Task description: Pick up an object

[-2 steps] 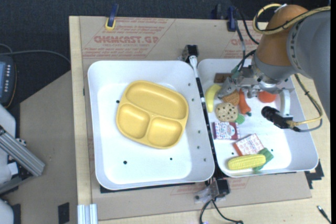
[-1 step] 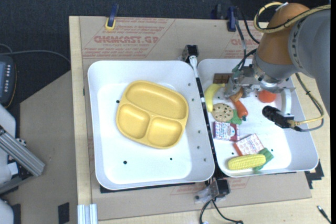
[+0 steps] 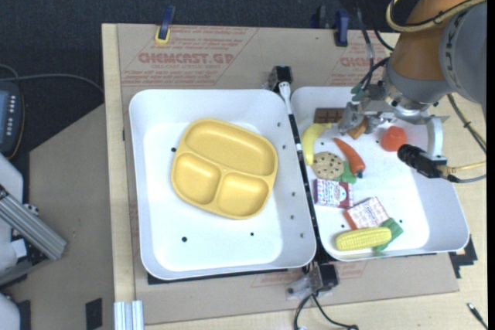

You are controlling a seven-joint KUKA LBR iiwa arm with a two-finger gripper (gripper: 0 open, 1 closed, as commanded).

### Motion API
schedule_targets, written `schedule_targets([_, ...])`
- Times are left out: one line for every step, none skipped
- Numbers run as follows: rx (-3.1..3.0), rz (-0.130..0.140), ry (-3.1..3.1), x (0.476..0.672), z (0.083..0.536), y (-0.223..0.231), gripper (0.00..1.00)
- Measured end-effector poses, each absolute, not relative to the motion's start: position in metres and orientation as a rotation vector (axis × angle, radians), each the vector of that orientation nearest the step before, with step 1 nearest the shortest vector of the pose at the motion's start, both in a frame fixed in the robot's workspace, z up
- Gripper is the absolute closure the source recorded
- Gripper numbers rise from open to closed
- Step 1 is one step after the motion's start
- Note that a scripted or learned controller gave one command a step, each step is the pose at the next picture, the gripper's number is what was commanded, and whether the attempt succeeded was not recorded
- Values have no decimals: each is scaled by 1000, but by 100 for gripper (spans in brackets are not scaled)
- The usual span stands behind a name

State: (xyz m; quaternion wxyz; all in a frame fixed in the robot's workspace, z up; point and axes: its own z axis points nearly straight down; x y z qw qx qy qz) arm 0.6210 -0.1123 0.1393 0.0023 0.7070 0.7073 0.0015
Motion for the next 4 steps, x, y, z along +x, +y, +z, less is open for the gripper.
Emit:
schedule_targets([2219, 4, 2216, 615, 193, -120, 100])
schedule_targets([2217, 4, 2219, 616, 227, -120, 100])
schedule_targets([2221, -2, 2228, 582, 222, -80, 100])
schedule_targets([2219, -1, 2228, 566, 232, -25, 100])
